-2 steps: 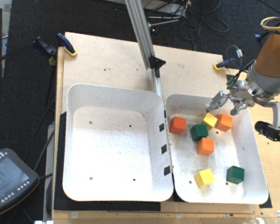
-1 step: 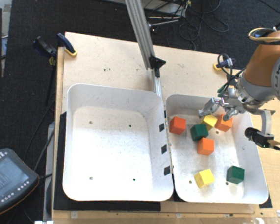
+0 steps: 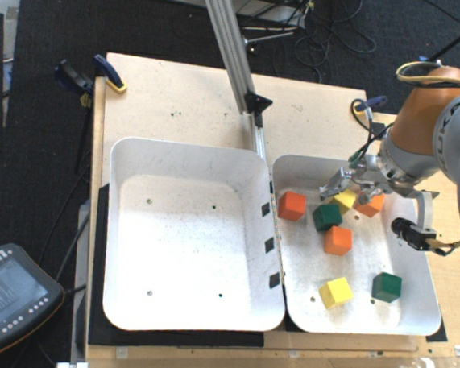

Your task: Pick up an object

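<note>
Several small blocks lie in the right bin (image 3: 411,318). An orange block (image 3: 292,205) sits near its left wall, a dark green block (image 3: 327,218) beside it, and another orange block (image 3: 338,240) just below that. A yellow block (image 3: 335,292) and a green block (image 3: 386,286) lie toward the front. My gripper (image 3: 350,185) hangs low over the back of this bin, right above a yellow block (image 3: 343,201) and an orange block (image 3: 370,205), both partly hidden by it. I cannot see a block held in it.
The left bin (image 3: 122,209) stands beside the right one, their walls meeting in the middle. A slanted metal pole (image 3: 231,46) comes down to the bench behind the bins. Clamps (image 3: 103,74) sit at the bench's back left corner. A pendant (image 3: 0,299) lies at the lower left.
</note>
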{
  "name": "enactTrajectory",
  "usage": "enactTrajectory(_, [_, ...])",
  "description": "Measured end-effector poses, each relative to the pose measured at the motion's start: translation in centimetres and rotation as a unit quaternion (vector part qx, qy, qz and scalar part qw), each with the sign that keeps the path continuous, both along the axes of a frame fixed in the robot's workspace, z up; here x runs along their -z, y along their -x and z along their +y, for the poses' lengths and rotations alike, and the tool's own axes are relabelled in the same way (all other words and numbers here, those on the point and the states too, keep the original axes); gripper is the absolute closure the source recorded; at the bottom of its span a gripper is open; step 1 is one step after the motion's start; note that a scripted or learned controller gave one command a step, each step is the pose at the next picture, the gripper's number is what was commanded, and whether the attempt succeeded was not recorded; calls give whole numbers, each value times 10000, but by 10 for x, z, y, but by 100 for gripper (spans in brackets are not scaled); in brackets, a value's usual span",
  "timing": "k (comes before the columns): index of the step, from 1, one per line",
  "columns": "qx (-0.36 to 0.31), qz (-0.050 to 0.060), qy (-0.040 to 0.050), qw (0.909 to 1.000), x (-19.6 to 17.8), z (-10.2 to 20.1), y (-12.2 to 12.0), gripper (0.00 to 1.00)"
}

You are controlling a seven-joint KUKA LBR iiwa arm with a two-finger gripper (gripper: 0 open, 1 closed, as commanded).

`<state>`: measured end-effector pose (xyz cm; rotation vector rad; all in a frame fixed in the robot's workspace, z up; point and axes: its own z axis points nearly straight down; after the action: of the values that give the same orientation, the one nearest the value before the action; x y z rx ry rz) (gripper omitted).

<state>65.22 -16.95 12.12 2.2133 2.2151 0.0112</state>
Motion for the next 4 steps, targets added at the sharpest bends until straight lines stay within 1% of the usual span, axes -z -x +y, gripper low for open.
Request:
enactTrajectory(1, [1, -3, 0, 10000, -8, 0, 0, 100])
enactTrajectory(2, [-12, 32, -6, 10000, -64, 10, 2, 100])
enactTrajectory(3, [-7, 38, -4, 10000, -111, 11, 9, 100])
enactTrajectory(4, [-10, 31, -2, 10000, -165, 11, 7, 100])
